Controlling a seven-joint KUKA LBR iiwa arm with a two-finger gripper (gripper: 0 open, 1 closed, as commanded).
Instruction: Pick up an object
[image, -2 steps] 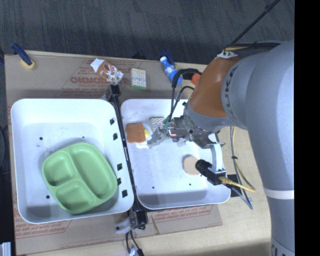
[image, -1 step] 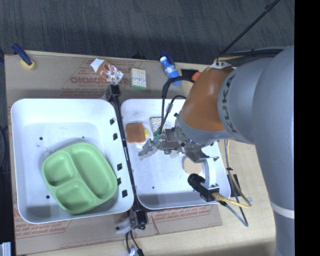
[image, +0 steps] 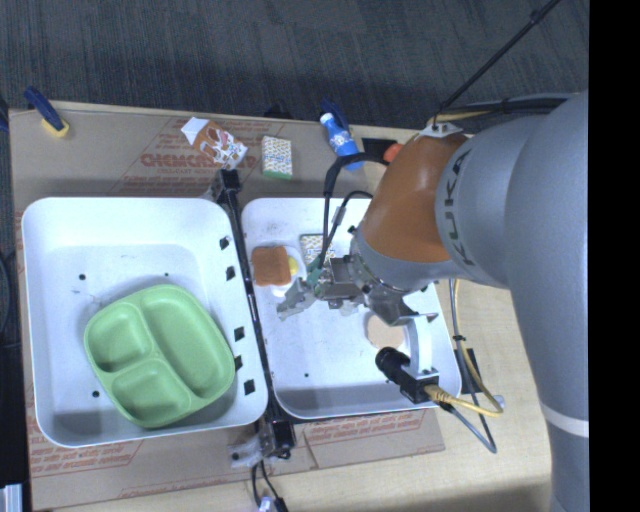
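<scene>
Orange-brown bread-like item (image: 270, 265), just left of gripper (image: 290, 300): I judge it light, soft; grasp across its sides. Finger state: cannot tell.

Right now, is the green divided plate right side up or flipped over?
Right side up. The green divided plate lies in the left bin with its three compartments facing upward, and nothing in them.

Arm (image: 480, 190) cut off at the right and bottom edges; its wrist covers part of the right bin (image: 330, 390). Gripper (image: 292, 298): finger state too small and blurred to tell. Patterned item (image: 312, 243) and pale round object (image: 383, 330) each partly hidden by the wrist; neither identifiable. Printed text on the cardboard (image: 170, 160) faint.
</scene>
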